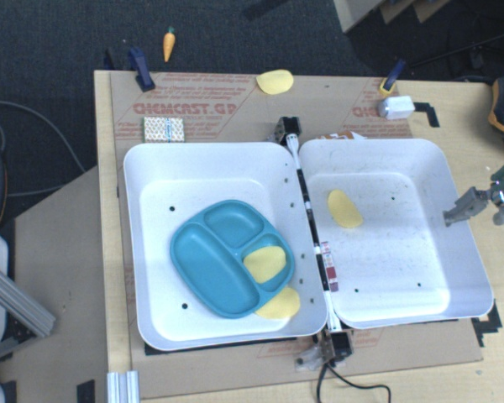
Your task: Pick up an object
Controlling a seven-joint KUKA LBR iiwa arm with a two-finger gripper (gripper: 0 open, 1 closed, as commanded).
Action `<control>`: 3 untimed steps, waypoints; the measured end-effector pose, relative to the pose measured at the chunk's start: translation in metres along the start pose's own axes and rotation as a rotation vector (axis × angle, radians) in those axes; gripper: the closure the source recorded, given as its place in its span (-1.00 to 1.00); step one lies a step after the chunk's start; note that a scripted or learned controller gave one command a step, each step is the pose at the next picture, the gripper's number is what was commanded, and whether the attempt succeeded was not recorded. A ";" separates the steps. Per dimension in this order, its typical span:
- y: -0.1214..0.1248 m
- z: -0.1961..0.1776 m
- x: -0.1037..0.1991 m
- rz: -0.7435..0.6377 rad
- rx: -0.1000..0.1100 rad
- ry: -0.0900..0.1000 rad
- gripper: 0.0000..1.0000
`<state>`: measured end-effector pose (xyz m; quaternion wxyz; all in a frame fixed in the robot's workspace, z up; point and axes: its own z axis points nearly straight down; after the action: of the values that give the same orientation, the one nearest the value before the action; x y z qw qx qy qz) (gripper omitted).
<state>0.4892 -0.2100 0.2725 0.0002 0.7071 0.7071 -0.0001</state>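
A yellow oval piece [345, 209] lies in the right bin [420, 300], toward its left side. The left bin [151, 183] holds a blue divided plate [218, 263] with a yellow piece [265, 263] in its small right compartment. Another yellow piece [279, 304] rests on the bin floor against the plate's lower right rim. My gripper [469, 206] hangs at the right bin's right rim, well to the right of the yellow oval piece and touching nothing I can see. Part of it is cut off by the view's edge.
On the bench behind the bins lie a yellow piece [275, 81], a patterned square [164, 128] and a white block [396, 107]. Blue clamps [139, 68] [392, 75] stand at the bench's back edge. A small orange carrot [169, 44] lies on the dark floor beyond.
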 end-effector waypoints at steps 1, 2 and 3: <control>-0.010 0.070 0.054 -0.001 0.001 0.001 -1.00; 0.034 0.133 0.106 -0.001 0.002 0.002 -1.00; 0.126 0.188 0.119 -0.001 0.000 0.001 -1.00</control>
<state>0.6152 -0.0912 0.0843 -0.0001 0.7068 0.7074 0.0000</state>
